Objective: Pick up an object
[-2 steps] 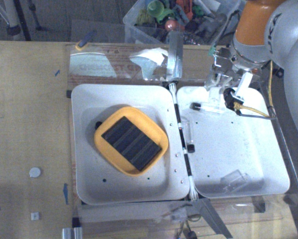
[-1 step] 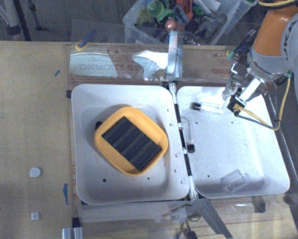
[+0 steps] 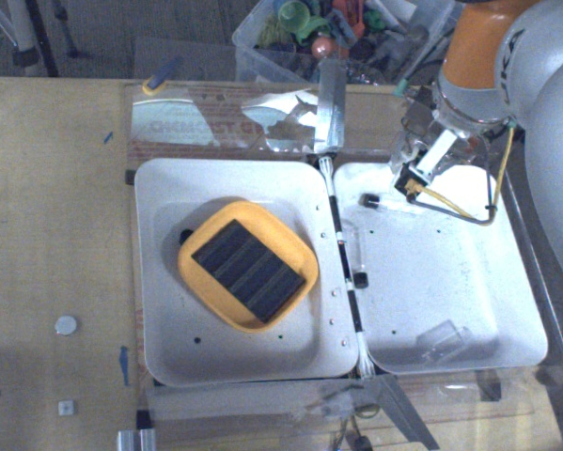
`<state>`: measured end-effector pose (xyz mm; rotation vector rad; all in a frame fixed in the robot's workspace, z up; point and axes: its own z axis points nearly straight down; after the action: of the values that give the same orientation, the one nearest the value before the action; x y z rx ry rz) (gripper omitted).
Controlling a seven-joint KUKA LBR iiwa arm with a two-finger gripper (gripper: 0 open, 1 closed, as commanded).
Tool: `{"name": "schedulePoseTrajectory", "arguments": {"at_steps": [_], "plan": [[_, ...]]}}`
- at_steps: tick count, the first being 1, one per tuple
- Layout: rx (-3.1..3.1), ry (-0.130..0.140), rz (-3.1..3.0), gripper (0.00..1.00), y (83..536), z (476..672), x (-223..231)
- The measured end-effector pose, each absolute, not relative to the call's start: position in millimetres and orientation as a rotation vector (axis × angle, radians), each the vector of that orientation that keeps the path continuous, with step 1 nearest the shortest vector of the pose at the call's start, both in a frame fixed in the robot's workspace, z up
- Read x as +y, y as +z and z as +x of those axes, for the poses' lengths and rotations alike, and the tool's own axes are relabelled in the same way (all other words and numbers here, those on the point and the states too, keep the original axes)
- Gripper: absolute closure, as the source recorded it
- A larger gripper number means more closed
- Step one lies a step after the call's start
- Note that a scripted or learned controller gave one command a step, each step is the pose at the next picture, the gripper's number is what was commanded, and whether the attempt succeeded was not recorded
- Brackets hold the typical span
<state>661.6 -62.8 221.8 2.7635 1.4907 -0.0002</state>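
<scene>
The gripper [image 3: 411, 164], open or shut cannot be told, hangs upper right over the right bin [image 3: 436, 271]; the wide yellow block [image 3: 248, 266], centre left, may slip a pinch.

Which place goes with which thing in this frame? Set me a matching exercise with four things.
Things:
1. yellow pad with a dark ribbed panel
2. small black piece
3. clear plastic piece
4. grey disc

Places:
A. on the bench, in no bin
B. right bin, near its front edge
C. left bin, about the middle
D. right bin, near its back left corner

Pairs: 1-C; 2-D; 3-B; 4-A
</scene>
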Motion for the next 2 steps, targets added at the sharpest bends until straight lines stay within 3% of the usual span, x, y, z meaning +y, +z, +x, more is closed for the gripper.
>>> {"name": "schedulePoseTrajectory", "arguments": {"at_steps": [1, 2], "plan": [[0.791, -0.001, 3.039, 1.0, 211, 666.5, -129], [0.583, -0.007, 3.09, 1.0, 165, 583.6, -208]]}}
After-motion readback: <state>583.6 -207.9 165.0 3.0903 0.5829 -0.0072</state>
